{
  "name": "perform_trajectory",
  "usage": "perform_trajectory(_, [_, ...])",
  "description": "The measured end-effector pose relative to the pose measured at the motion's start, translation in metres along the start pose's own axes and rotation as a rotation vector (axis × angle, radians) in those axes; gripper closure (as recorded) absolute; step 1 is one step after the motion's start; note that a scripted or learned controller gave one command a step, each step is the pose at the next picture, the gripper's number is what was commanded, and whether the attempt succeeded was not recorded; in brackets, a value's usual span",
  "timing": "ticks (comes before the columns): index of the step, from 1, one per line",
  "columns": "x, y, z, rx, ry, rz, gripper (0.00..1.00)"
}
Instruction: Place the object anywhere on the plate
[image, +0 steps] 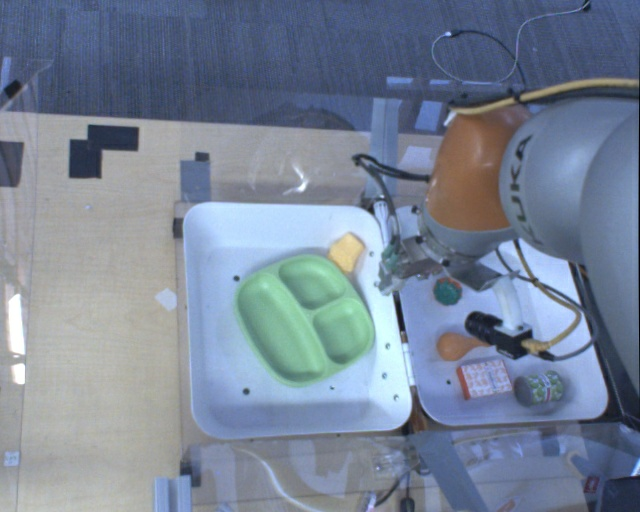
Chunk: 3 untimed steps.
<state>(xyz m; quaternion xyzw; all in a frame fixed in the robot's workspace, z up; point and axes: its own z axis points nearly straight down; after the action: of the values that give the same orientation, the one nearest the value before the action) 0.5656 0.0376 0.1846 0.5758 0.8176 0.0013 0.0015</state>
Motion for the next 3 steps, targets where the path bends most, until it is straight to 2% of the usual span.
perform_trajectory(1, [-0.032,0.039,-0.016,-0.004,-0.002,-0.14,1.0])
perform_trajectory(2, [0.065,0.026,-0.016,-0.002,0.0,-0.291,1.0])
perform_trajectory(3, [0.065,0.026,-0.017,-0.002,0.0,-0.29,0.0])
